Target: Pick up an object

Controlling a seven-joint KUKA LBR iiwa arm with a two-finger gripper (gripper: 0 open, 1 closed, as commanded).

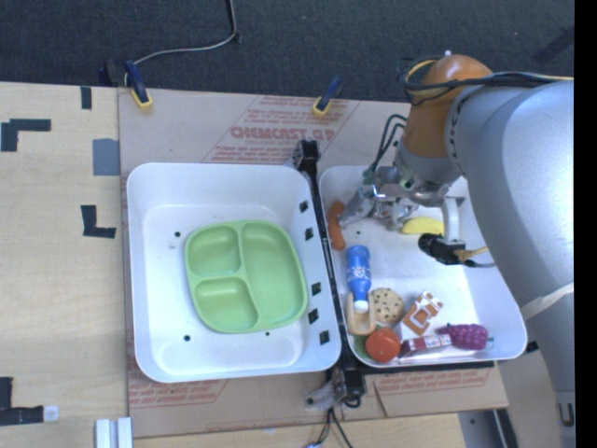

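Observation:
My gripper (pixel 362 203) hangs low over the back of the right bin (pixel 494 292), below the orange wrist band. An orange carrot-like piece (pixel 335 226) lies just left of it by the bin's left wall. A yellow banana (pixel 424 225) lies just right of it. In front of the gripper a blue bottle (pixel 358 271) lies with its white cap toward the front. Nearer the front are a cookie (pixel 384 304), a red tomato (pixel 381 345), an orange-and-white carton (pixel 423 314) and purple grapes (pixel 464 336).
The left bin (pixel 149 250) holds a green divided plate (pixel 246 274). A black divider with clips (pixel 315 250) runs between the bins. The arm's grey body (pixel 522 175) covers the right bin's far right side.

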